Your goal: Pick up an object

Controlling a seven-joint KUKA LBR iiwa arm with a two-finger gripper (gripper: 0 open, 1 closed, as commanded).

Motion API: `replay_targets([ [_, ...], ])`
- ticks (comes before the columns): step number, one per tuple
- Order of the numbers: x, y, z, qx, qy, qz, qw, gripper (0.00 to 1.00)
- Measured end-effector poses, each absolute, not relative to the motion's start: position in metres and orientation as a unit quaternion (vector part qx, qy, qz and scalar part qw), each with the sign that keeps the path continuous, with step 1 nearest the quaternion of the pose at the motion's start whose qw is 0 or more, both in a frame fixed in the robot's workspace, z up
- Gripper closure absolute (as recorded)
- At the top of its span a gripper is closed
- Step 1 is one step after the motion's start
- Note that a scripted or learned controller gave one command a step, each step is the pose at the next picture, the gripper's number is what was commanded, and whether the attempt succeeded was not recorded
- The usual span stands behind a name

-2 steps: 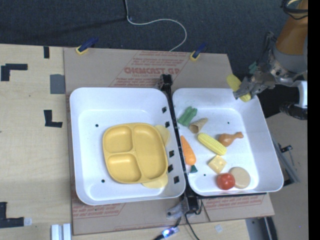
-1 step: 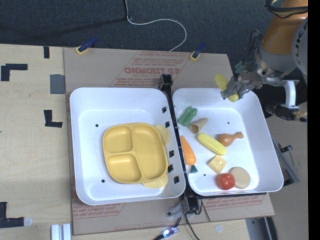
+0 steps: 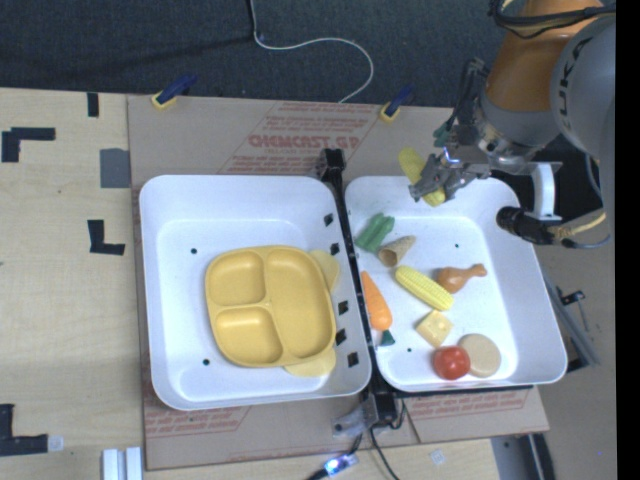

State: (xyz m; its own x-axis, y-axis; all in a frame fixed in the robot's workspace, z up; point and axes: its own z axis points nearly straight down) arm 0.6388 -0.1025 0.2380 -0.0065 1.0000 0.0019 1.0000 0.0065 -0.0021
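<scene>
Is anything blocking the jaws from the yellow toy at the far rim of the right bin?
Nothing visible does. The gripper is already at the yellow banana-shaped toy on the far rim of the right white bin. The other toys, such as the green pepper, lie nearer the camera.

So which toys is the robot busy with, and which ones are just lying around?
Busy with:
- gripper
- yellow banana, between its fingers

Just lying around:
- corn cob
- carrot
- chicken leg
- tomato
- green pepper
- cheese wedge
- yellow divided plate, in the left bin
</scene>
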Motion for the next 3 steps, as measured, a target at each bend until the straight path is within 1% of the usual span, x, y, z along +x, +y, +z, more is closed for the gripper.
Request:
replay_targets([
  [1,0.634,-0.041,0.22,-0.705,-0.71,0.0006,0.002,1.0],
  [2,0.636,-0.03,0.214,-0.706,-0.708,0.0011,0.001,1.0],
  [3,0.632,-0.034,0.235,-0.707,-0.707,-0.0001,0.0,1.0],
])
